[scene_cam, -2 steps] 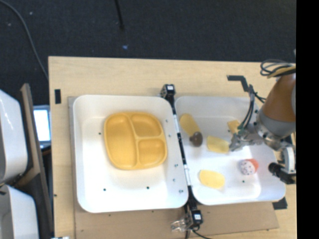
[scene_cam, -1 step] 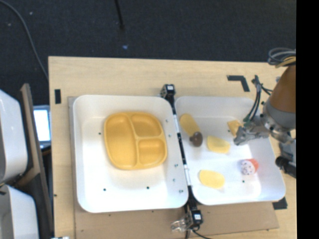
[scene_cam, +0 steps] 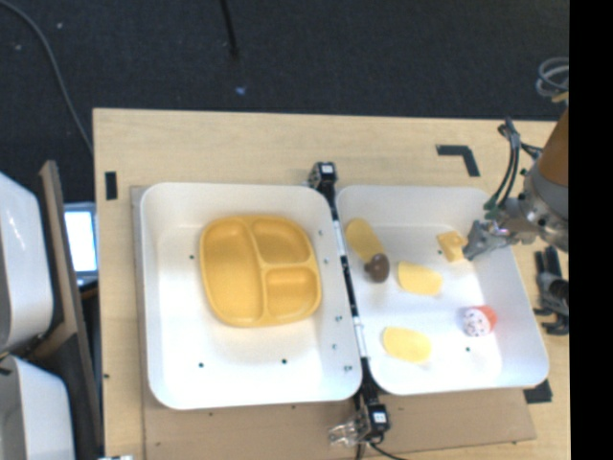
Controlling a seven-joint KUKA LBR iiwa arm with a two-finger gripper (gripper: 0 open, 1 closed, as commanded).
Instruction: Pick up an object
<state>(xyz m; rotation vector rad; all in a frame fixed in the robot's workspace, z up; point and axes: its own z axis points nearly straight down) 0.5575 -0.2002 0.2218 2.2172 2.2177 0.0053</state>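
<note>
The right bin holds several small items. A yellow cylinder lies near its left wall, with a brown ball touching its lower end. A flat yellow piece lies in the middle and a yellow oval piece sits nearer the front. A white and red ball rests at the right. A small yellow block lies toward the back right. My gripper hangs just to the right of this block, over the bin's right side, and holds nothing that I can see.
The left bin carries a yellow divided plate in its middle. A black-clipped divider separates the two bins. Cables and the arm's wrist crowd the right bin's far right edge. White equipment stands left of the bench.
</note>
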